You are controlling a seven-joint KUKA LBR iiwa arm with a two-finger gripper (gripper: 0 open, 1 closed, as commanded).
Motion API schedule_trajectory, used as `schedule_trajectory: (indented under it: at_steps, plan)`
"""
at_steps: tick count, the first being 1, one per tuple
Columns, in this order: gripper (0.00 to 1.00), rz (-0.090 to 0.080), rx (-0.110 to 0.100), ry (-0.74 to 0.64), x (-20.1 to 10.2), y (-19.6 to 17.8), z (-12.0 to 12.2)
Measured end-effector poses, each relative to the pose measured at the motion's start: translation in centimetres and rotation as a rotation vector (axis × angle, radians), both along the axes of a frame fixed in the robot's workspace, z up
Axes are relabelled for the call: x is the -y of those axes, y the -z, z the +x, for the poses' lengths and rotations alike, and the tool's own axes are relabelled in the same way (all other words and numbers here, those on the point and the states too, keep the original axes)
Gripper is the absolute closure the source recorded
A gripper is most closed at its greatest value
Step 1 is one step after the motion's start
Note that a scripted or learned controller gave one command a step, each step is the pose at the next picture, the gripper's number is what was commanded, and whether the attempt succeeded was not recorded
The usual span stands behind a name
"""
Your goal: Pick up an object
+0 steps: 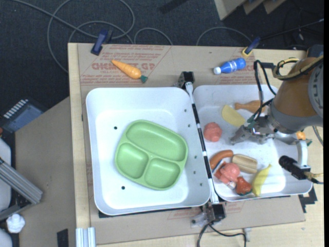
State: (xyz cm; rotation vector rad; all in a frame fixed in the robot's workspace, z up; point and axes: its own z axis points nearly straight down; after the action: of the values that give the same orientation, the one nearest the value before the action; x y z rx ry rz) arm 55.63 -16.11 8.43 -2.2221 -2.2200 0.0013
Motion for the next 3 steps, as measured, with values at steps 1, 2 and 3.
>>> schedule_trajectory:
  at_steps: [1,2,3]
  plan:
    - [0.00,0.001,-0.001,0.000,-1.21,0.02,-6.90]
    - [1.00,0.000,0.002,0.001,-1.23,-0.97,-6.85]
    - [0.00,0.000,0.002,0.001,-1.24,-0.96,-6.86]
